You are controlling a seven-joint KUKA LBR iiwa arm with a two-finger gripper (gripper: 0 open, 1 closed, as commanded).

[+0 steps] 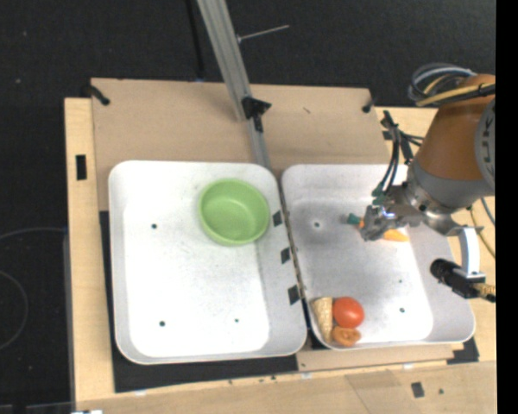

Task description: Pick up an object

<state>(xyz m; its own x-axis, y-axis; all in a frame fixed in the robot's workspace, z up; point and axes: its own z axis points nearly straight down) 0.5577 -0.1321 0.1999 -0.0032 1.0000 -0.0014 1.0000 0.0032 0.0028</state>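
Claw (378, 224) hangs low over my right bin (328, 198), a small orange piece (398, 236) just beside it; its grip I cannot tell. Nearer the camera from it, a round glossy tomato (349, 311) touches a ridged tan cone (323, 314). Smooth green bowl (234, 211) sits well left.

We see worktop (82, 231) tan, floor around it black. Both bins white with fine grey speckling and few dark dots: left bin (138, 257), right bin (414, 309). Bowl (234, 211) light green. Tomato (349, 311) red; cone (323, 312) beige; piece below tomato (345, 336) orange-brown. Arm (453, 149) grey with orange band. Hand (378, 222) dark grey, orange scrap (398, 236) beside it. Pole (227, 50) grey.
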